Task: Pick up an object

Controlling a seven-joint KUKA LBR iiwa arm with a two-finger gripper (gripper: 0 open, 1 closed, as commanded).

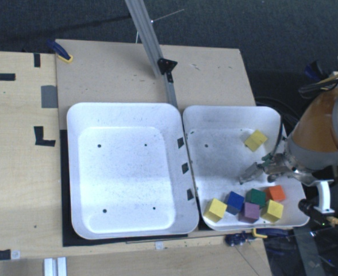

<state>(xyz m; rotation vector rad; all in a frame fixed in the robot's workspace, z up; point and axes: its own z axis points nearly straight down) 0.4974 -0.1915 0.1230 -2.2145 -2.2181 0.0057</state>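
Blocks [246, 204] sit in the right bin [215, 125] near its front wall, likely light, hard and easy to pinch by flat sides, while the gripper [250, 174] hangs open just behind them, holding nothing.

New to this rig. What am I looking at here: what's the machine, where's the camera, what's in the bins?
One fixed camera looks down at a slant on a wooden bench bearing two shallow white bins. The grey-and-orange shape at the right is a robot arm; its claw reaches into the right bin with nothing visibly between its fingers. That bin holds small blocks: a yellow block alone near the top, then a cluster along the bottom edge with another yellow, blue, green, purple, orange and a third yellow. The left bin sits beside it. The job is picking up one object.
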